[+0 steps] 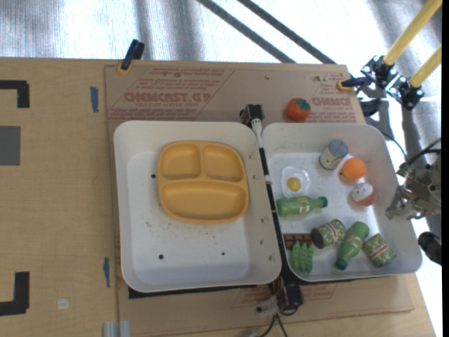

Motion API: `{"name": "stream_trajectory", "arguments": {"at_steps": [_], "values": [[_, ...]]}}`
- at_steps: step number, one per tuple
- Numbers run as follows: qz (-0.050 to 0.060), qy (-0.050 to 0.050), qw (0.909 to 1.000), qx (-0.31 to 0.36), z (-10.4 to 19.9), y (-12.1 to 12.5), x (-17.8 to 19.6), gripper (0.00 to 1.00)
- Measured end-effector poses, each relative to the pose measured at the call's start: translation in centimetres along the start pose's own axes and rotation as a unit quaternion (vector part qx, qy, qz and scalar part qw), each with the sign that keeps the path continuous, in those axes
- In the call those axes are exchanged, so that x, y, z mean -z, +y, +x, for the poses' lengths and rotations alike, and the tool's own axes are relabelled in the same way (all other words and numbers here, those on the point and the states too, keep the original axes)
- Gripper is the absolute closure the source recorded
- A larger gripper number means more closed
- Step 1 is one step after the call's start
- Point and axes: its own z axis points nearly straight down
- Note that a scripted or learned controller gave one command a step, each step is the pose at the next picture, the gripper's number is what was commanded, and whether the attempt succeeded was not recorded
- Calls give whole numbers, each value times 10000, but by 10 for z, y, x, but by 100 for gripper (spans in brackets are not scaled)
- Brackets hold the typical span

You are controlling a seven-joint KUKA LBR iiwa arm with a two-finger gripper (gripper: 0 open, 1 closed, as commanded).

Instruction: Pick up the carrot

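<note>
The right bin holds several toy foods. The one orange piece among them is a small rounded toy near the bin's right wall; I cannot tell if it is the carrot. Just below it lies a red and white piece. My gripper hangs at the right rim of this bin, a little right of those two pieces and touching neither. It is partly cut off by the frame edge.
Also in the right bin are a fried egg, a lying green bottle, a small jar, green cans, another bottle and a green pod. A yellow divided plate sits in the left bin. A tomato lies on the cardboard behind.
</note>
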Motion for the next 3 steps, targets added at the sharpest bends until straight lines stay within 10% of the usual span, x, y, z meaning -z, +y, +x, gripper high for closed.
{"name": "stream_trajectory", "arguments": {"at_steps": [3], "values": [[-2,1,9998,199,2,-1,74,100]]}}
